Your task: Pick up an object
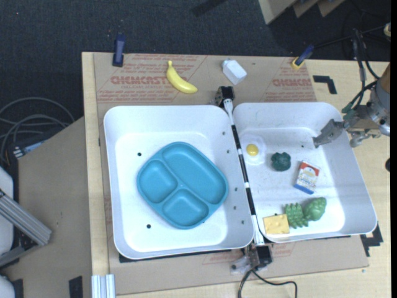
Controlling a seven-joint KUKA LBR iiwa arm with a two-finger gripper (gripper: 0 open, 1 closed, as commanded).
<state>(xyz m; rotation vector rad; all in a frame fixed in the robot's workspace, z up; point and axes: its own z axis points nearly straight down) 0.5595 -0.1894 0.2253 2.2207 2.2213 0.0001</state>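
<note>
Blue plate (181, 183), yellow banana (179, 80), white bins (121, 132), dark green toy (281, 161)

- A small yellow round piece (252, 149) lies at the far left of the right bin (360, 185).
- A dark green lump (280, 161) lies just right of it.
- A small red, white and blue box (307, 177) lies in the middle, tilted.
- A light green bumpy toy (307, 212) lies near the front.
- A yellow block (276, 224) touches its left end.
</note>
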